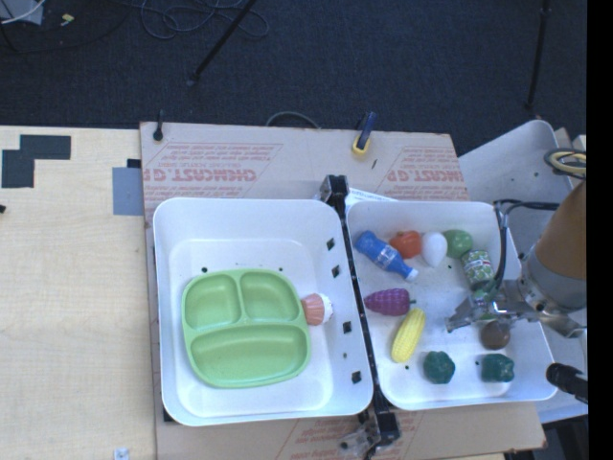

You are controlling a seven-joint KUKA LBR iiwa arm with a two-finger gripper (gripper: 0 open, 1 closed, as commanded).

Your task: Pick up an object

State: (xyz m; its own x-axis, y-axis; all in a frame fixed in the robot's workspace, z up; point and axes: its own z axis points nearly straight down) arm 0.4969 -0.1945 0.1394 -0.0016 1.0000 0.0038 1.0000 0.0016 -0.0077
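Note:
My gripper (486, 316) reaches in from the right and hangs low over the right bin (383, 377), near its right side. A small brown round object (496, 335) lies directly under or against its tip; I cannot tell whether it is gripped. Around it lie a green-labelled bottle (477, 266), two dark green lumps (439, 366) (497, 367), a yellow corn cob (409, 334) and a purple piece (388, 302).
At the back of the right bin lie a blue bottle (383, 254), an orange-red piece (407, 243), a white egg (435, 247) and a green ball (458, 241). The left bin (177, 228) holds a green divided plate (246, 328) and a pink-and-white toy (317, 309).

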